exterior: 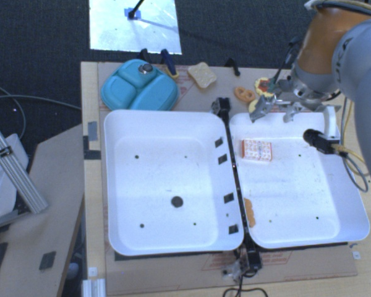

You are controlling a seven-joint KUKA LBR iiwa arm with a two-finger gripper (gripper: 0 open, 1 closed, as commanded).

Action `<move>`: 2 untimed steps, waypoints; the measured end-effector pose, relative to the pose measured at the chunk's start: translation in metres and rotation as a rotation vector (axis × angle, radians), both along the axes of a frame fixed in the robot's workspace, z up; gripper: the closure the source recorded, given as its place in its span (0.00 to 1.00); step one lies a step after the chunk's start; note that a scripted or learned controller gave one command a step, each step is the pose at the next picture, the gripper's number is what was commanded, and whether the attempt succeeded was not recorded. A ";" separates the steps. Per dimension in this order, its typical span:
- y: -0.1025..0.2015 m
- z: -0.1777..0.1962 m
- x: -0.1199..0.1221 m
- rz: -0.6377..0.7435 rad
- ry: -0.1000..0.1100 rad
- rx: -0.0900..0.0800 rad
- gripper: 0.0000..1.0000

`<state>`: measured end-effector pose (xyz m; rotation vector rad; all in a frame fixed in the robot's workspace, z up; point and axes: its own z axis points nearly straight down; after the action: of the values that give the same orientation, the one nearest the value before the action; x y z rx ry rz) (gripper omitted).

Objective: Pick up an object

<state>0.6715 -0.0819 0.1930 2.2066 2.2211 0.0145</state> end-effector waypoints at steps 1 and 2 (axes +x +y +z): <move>-0.050 -0.110 -0.002 -0.011 0.007 0.005 0.00; 0.001 -0.101 -0.002 0.001 0.011 0.002 0.00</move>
<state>0.6694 -0.0807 0.0921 2.2124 2.2282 0.0039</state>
